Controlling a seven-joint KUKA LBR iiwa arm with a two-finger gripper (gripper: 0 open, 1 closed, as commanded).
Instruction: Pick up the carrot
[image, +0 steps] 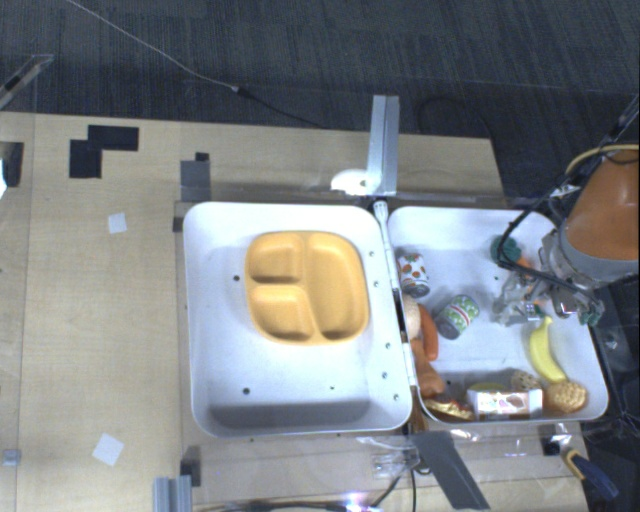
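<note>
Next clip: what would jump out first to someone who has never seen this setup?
The yellow divided tray sits alone in the left bin. The right bin is cluttered: the carrot lies along its left wall, a banana near its right. The gripper hangs just above the banana, away from the carrot.

Your arm (608, 215) comes in from the right edge, its orange band uppermost with the grey wrist section just below it, angled down and to the left. Your gripper (522, 305) hangs low at the end of the wrist, wrapped in loose cabling, and its metal tip points down and leftward.
</note>
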